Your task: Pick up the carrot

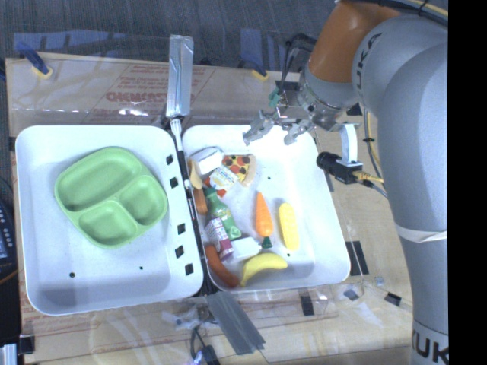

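Wooden bench (373, 280) bearing two shallow white bins. Grey two-finger gripper (274, 130), fingers spread and empty, hangs over the right bin's (323, 226) upper rim. Small orange carrot (263, 215) lies lower, mid-bin, beside a yellow corn cob (288, 226).

Robot lab: taped bench (91, 90), white bins (46, 280), toy food.

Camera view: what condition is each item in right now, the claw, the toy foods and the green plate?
claw: open, holding nothing, above the right bin's far edge
carrot: lying flat in the right bin, untouched
banana: lying near the bin's front edge
corn cob: lying beside the carrot
pizza slice: lying flat
green divided plate: upright in the left bin
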{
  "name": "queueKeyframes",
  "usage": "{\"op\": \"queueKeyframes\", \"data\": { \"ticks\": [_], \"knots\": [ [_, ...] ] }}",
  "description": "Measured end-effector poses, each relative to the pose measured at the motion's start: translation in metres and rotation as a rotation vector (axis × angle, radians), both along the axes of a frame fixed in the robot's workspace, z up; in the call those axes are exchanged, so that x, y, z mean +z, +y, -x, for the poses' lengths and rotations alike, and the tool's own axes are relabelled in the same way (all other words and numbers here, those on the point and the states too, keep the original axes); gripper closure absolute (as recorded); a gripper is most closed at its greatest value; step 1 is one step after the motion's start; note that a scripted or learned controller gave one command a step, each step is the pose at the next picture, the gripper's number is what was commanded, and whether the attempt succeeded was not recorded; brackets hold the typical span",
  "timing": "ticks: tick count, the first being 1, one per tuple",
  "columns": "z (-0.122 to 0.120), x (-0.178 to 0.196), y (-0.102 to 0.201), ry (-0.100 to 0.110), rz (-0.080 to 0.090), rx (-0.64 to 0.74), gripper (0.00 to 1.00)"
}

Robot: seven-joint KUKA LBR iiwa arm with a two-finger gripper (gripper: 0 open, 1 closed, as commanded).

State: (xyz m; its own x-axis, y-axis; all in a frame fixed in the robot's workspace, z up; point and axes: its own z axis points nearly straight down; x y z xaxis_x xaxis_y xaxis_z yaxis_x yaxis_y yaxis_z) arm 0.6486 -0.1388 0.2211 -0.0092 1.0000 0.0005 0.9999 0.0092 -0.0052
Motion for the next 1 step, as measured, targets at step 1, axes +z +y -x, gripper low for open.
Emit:
{"op": "queueKeyframes", "data": {
  "ticks": [1],
  "knots": [
    [0.0899,-0.0993,-0.0106,0.003,-0.001,0.071,0.00]
  ]
}}
